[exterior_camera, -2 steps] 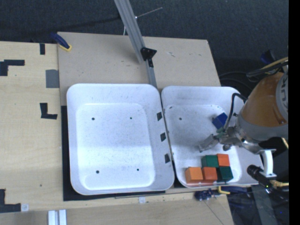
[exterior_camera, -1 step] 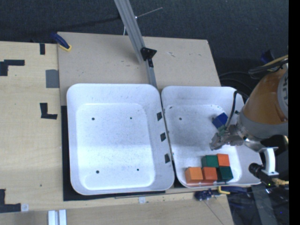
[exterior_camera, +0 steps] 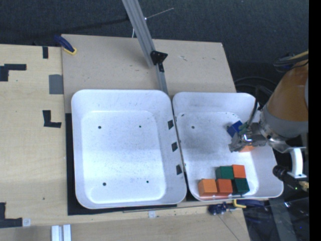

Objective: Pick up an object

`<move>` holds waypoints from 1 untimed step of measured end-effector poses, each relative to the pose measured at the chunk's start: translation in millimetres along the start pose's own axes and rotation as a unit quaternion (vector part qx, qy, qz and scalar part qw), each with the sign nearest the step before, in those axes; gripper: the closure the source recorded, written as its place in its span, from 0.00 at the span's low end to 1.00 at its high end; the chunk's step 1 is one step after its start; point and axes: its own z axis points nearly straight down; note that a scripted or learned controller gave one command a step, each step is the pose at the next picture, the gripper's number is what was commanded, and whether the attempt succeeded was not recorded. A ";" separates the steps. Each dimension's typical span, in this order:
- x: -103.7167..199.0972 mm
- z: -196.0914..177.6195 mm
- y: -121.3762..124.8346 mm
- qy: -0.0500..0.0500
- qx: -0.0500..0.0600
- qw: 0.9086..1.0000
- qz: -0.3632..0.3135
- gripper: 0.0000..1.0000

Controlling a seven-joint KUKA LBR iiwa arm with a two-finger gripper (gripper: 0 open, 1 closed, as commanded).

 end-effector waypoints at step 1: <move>0.4 -12.5 0.6 0.000 0.001 1.000 0.000 1.00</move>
